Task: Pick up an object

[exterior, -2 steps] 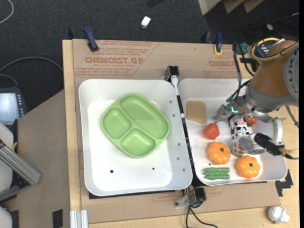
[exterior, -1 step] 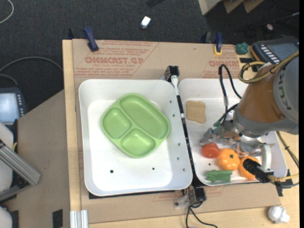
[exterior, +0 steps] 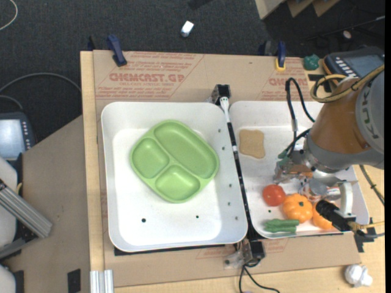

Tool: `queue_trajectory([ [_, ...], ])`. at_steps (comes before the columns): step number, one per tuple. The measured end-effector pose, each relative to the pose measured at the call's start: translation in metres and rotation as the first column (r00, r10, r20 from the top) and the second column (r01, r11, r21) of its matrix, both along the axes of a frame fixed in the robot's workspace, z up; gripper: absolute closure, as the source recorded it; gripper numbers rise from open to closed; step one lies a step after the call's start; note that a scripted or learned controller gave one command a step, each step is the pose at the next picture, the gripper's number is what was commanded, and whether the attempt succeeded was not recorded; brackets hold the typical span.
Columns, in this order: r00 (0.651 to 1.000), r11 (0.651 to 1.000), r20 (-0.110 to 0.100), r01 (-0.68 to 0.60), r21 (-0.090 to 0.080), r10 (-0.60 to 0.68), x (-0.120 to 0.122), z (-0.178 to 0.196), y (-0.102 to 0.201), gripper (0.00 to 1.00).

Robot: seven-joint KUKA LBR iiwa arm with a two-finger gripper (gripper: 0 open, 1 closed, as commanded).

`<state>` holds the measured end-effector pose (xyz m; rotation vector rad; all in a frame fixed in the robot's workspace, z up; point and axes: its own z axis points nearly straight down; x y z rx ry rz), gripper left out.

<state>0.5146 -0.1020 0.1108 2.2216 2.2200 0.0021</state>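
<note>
arm: cut by right edge | carrot: partly hidden by black part

Two white bins on the bench: left bin and right bin. One green plate in the left bin, three compartments in it. Over in the right bin, one tan slice, one tomato, one orange pumpkin, one green pod, and one orange piece partly hidden by the arm. Two blue clamps at the far edge: one left, one right.
</note>
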Motion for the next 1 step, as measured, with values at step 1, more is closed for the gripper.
queue_trajectory([
  [1,1.0,1.0,-0.001,0.0,0.0,0.0,-0.0002,-0.0005,0.0,0.0],
])
